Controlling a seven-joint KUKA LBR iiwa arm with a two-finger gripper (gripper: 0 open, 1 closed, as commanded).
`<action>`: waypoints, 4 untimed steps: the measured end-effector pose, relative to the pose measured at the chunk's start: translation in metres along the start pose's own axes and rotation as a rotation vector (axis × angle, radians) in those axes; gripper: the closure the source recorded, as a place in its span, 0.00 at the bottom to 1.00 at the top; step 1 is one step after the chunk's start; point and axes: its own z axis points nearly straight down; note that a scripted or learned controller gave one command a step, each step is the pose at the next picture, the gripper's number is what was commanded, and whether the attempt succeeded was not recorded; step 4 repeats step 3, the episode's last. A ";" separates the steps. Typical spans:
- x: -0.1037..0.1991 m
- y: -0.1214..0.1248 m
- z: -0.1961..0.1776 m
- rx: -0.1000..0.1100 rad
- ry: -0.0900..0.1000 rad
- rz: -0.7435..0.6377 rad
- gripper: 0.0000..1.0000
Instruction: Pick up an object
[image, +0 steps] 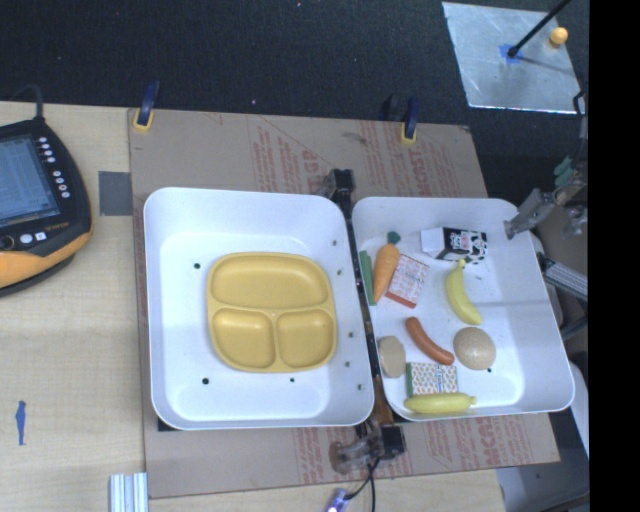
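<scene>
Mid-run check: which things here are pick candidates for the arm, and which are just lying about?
Pick candidates, all in the right bin:
carrot, banana, sausage, yellow corn, round bun, small cartons.

Lying about:
yellow divided plate in the left bin, teach pendant, blue clamps.

1. A yellow three-compartment plate (271, 310) lies in the middle of the left white bin (170, 225).
2. A teach pendant (38, 205) with an orange rim rests on the bench, well left of that bin.
3. Two blue clamps (146, 103) (409, 118) grip the cardboard sheet (300, 150) beyond the bin.
</scene>
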 end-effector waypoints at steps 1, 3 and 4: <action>0.020 -0.026 0.199 0.001 0.000 -0.001 0.00; 0.056 0.068 0.199 0.004 0.001 0.000 1.00; 0.056 0.068 0.199 0.004 0.001 0.000 1.00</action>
